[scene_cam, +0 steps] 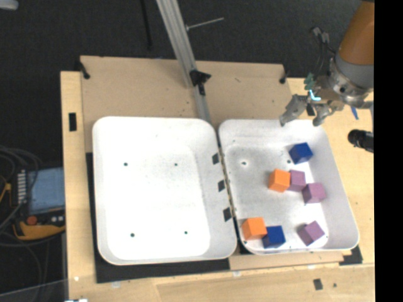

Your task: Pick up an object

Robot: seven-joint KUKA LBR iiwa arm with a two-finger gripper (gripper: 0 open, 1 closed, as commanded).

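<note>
gripper [304, 113]: hanging spread open, holding nothing, above the right bin [252, 137]
blue cube [300, 152]: looking light, rigid; gripping its flat opposite sides

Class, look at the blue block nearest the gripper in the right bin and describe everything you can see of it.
The blue block is a small, plain, matte cube, resting tilted on the floor of the right bin, toward its far right corner. It stands apart from the other blocks, nothing touching it. The gripper hangs above the bin's far edge, clear of it.

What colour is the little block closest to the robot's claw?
Blue. The small blue cube sits nearest the gripper, seen best in the camera view.
</note>
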